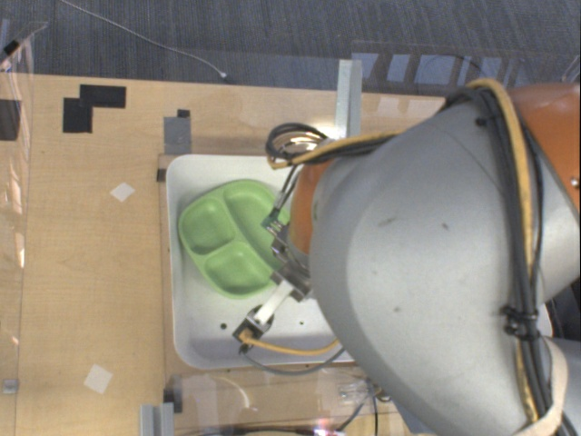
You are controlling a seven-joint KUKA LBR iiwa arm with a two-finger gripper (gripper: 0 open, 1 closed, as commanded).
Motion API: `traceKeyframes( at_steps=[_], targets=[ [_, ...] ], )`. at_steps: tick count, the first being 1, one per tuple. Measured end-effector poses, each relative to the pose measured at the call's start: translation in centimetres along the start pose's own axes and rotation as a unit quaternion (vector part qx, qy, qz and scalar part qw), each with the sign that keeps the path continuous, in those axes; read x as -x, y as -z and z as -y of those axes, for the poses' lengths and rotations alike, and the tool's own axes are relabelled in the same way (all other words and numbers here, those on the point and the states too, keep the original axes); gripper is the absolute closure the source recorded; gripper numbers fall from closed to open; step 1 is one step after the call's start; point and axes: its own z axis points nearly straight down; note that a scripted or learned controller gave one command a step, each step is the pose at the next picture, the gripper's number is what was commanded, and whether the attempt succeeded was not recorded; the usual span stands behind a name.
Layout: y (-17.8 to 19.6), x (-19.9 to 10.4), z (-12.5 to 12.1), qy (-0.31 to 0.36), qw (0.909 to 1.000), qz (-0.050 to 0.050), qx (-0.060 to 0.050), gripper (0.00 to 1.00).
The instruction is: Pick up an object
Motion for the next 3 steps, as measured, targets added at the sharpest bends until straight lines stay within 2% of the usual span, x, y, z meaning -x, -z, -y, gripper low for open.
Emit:
traceKeyframes(
  at_steps=[1, 2, 3],
  targets=[
    [0.1, -3.9, 6.5, -0.148, 0.9889, 0.005, -0.007, 1.00],
    [7.5, -4.6, 6.9, -0.289, 0.9572, -0.003, -0.008, 1.00],
    [29.6, -4.4, 6.2, -0.302, 0.9534, -0.008, -0.009, 1.00]
  ],
)
